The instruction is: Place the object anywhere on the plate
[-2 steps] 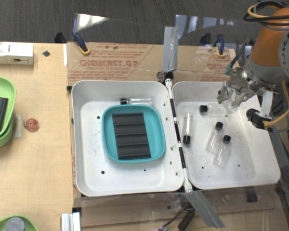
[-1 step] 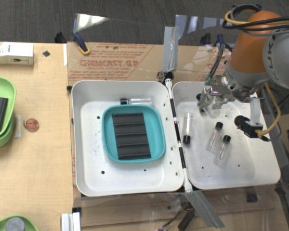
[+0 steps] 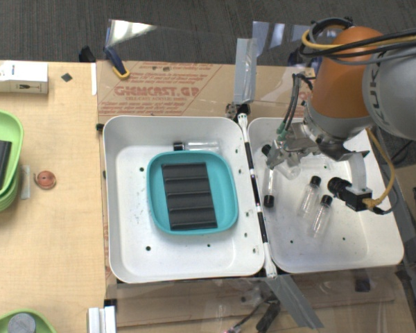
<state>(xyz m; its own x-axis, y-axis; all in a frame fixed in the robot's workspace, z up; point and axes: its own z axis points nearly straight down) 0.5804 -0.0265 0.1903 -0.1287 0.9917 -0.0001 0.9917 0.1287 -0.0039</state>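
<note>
Where vials (image 3: 310,198) lie (right bin (image 3: 374,255)), pincer (image 3: 286,159) low, arm (image 3: 374,68) overhead.

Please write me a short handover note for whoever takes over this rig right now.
Gripper: low over the upper left part of the right bin; whether it holds anything cannot be made out.
Plate: teal, in the left bin, carrying a dark ribbed insert.
Vials: several clear ones with black caps lie in the right bin, for example one at and one at. Another vial lies in the left bin just above the plate, off it.
Done: nothing placed on the plate yet.
Left: pick one vial and set it on the plate.
</note>
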